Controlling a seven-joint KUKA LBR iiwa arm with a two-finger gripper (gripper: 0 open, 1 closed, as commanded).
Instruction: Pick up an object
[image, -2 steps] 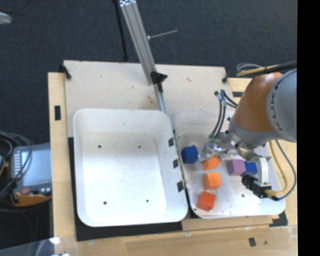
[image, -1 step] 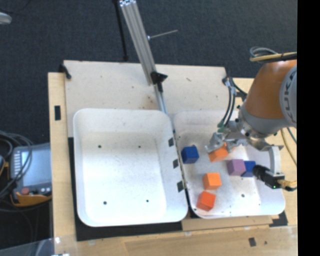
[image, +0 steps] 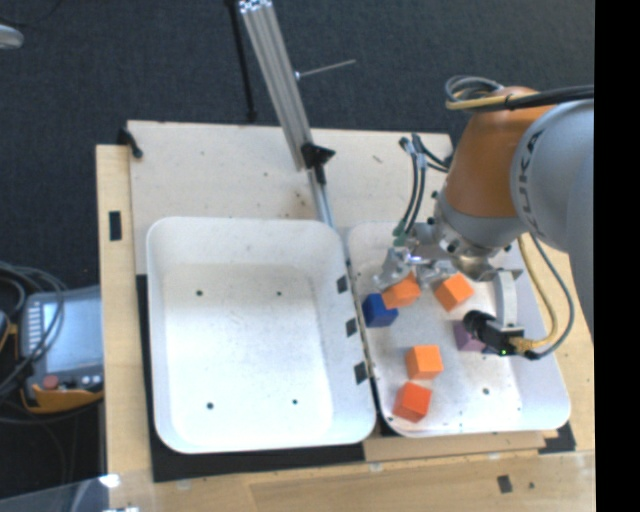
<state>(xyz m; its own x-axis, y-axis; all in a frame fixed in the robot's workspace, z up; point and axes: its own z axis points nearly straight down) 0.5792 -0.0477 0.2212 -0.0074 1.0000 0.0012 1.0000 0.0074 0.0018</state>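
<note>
So I'm watching from the overhead cam and the arm (image: 510, 160) is reaching in from the right, hanging over the back part of the right bin (image: 545, 400). The gripper (image: 412, 268) is down low near that bin's left wall, just above an orange block (image: 402, 293), and it looks like it's touching or almost touching the top of it, but I honestly can't tell whether the fingers are apart or together from this angle, the metal bits all blur into one clump. I don't see anything clearly pinched in there. Right beside that orange block, on its left and a bit nearer the camera, sits a blue block (image: 379, 310), and the two look like they're touching. Another orange block (image: 454, 292) sits just to the right of the gripper, tilted a little. A purple block (image: 466, 335) is half hidden behind a black bit of the wrist hardware with a green light on it. Closer to the front of the bin there's an orange block (image: 424, 361) lying flat, and one more, redder orange (image: 412, 401), right near the front rim. The left bin (image: 165, 250) is next to it, walls touching. A metal pole (image: 280, 80) slants up at the back of the bench (image: 200, 150).
</note>
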